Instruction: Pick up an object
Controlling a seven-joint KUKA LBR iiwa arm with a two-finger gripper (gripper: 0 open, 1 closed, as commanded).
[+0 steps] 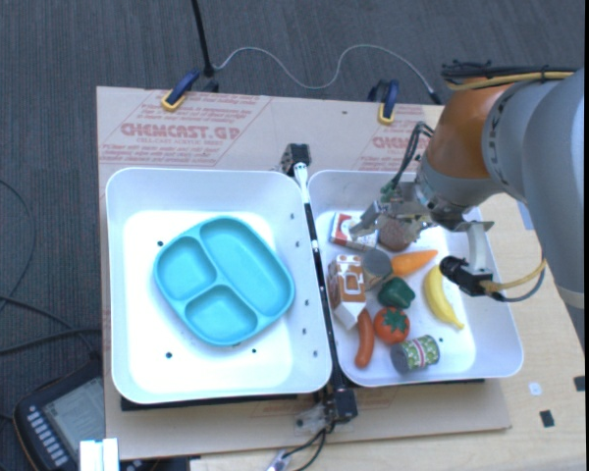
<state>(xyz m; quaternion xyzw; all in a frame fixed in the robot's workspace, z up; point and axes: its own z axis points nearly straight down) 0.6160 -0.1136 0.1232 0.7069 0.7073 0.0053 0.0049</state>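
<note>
The gripper [401, 232] hangs over the right bin's [506, 356] back half, whether spread or pinched I cannot tell; the carrot [415, 260] lies just beneath, long axis crosswise

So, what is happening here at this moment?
A grey robot arm reaches in from the right over the right bin, which holds toy food: a banana, a carrot, a tomato, a can and some small cartons. Its gripper hangs low above the pile near the carrot, with nothing visibly held. The left bin holds a blue divided plate.
</note>
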